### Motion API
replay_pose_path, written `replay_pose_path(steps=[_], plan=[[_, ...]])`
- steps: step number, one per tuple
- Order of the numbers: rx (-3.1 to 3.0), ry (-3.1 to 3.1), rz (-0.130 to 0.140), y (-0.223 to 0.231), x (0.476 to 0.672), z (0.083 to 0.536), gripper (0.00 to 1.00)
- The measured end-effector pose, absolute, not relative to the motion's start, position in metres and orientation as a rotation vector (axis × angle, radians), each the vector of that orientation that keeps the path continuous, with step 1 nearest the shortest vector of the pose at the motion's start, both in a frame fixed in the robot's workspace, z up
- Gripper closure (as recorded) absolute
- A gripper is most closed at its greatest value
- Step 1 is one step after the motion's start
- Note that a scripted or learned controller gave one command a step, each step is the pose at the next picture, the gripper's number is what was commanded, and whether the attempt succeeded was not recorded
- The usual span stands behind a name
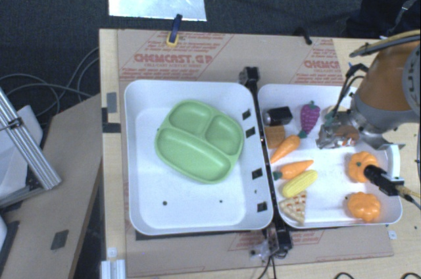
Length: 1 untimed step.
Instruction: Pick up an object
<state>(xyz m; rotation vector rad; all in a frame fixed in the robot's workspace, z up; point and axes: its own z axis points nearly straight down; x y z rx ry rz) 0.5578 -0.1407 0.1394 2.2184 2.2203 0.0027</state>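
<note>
Two bins sit side by side; the left bin [141, 205] bears one green plate [199, 141] with three compartments, lying near its middle; the right bin [329, 215] bears nine toys. Counted: two carrots, a carrot [285, 148] slanting by the bin's left wall and a second carrot [295, 168] just below it; two pumpkins, a pumpkin [362, 164] towards the right wall and a second pumpkin [364, 205] below it, near the front right corner; one bunch of grapes [310, 116], purple, at the back; one black block [279, 115] left of the grapes; one brown block [275, 135] just below the black one, touching the upper carrot's top; one corn cob [299, 183] under the second carrot; one pizza slice [295, 208] at the front left corner.

The gripper [334, 134] is down in the right bin, just right of the grapes and above-left of the upper pumpkin; how far open it is cannot be told from this slant, nor whether it touches any toy; no toy shows plainly in its grasp; every toy appears to lie on the bin floor.
</note>
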Motion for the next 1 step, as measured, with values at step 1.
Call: replay_pose_path(steps=[1], plan=[[2.215,2.223,0.004,-0.1426,0.5605,0.1823,1.0]])
